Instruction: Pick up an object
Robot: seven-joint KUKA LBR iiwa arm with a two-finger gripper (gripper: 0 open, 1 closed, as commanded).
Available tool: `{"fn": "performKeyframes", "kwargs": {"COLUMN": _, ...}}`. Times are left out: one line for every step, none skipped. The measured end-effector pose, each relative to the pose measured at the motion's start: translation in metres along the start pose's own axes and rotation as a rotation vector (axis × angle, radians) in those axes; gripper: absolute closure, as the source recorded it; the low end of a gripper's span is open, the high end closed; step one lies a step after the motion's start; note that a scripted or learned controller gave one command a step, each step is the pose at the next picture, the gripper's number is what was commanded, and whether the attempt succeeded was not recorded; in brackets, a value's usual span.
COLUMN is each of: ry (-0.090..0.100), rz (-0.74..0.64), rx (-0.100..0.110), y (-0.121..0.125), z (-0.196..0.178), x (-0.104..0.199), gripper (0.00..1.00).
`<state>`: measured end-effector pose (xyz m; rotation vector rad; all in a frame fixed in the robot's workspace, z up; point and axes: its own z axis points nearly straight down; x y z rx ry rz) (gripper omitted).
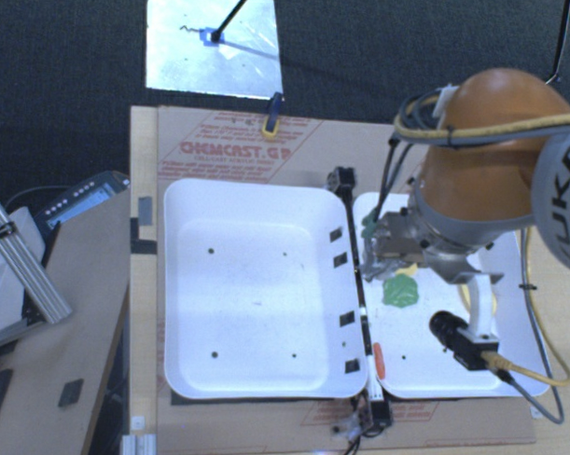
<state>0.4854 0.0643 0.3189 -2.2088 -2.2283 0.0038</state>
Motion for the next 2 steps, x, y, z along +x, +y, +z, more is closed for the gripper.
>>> {"fn": "performKeyframes", "kwargs": {"ry": -0.001, "rz": 0.009, "rx": -0.014, "y": 0.001, "z": -0.077, "x": -0.034, "gripper": 1.00}}
{"fn": "performKeyframes", "kwargs": {"ry": 0.001, "rz": -0.010, "rx": 0.002, "y": 0.000, "z": 0.011, "x": 0.120, "gripper": 1.00}}
